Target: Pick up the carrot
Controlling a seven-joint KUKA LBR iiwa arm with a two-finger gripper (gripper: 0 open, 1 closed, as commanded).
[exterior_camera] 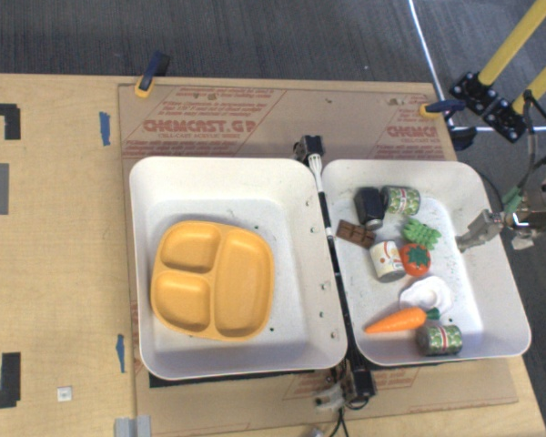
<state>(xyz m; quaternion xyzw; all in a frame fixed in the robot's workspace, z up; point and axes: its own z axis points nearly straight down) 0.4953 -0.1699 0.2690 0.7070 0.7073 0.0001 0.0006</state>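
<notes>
Two bins, one carrot lying low in the right one

Two white bins sit side by side on the tabletop (64, 244). The left bin (155, 189) holds a yellow divided plate (213, 280). The right bin (491, 317) holds the carrot (397, 321), lying on its side near the front edge, tip pointing left. It touches a white object (425, 293) just behind it, and a green-labelled can (439, 338) lies just beside its thick end. A tomato (416, 259), a small white can (387, 260), a brown chocolate piece (355, 234) and another can (401, 199) lie farther back.

The end effector (480, 229) sits at the bin's right rim, well apart from the carrot, up and to the right of it. Nothing shows in its grip; how wide it stands I cannot tell.
</notes>
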